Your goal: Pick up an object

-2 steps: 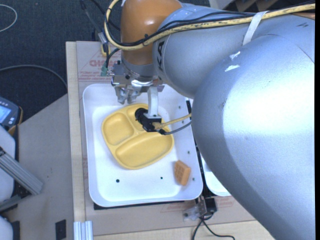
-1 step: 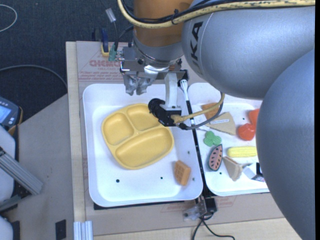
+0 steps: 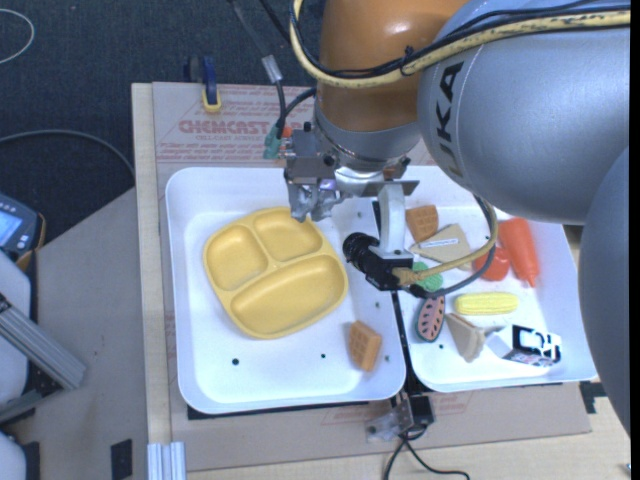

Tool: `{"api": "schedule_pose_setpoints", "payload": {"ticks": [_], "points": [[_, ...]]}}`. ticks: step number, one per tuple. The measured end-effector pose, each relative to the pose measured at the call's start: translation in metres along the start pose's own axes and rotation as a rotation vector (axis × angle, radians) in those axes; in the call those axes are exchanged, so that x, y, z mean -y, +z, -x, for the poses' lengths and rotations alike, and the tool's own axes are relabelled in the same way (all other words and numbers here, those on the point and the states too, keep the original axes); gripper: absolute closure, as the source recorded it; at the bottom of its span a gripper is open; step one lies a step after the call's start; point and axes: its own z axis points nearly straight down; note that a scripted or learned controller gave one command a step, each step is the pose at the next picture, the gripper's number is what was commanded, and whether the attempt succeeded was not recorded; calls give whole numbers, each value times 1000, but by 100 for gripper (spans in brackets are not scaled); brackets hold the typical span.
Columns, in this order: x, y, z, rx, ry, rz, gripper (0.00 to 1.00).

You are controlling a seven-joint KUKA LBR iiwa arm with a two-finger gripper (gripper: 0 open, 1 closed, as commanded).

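Yellow and shiny, a plastic plate [image 3: 275, 278] with three sections lies in the left bin [image 3: 190, 268], tilted a bit. Near it, toward the front of the same bin, sits a small brown bread piece [image 3: 364, 346]. From the one camera above, the big grey and orange arm [image 3: 480, 88] reaches in from the right and hangs over the back of the bins. Its gripper [image 3: 318, 200] points down just above the plate's far edge — whether it is wide or narrow, I cannot tell. The right bin [image 3: 500, 373] has toy food in it — an orange carrot [image 3: 518, 248], yellow corn [image 3: 487, 304] and a watermelon slice [image 3: 431, 318], close together.
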Motion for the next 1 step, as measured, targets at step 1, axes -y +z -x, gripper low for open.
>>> {"api": "schedule_pose_setpoints", "payload": {"ticks": [1], "points": [[-79, 74, -18, -1, -4, 5, 100]]}}
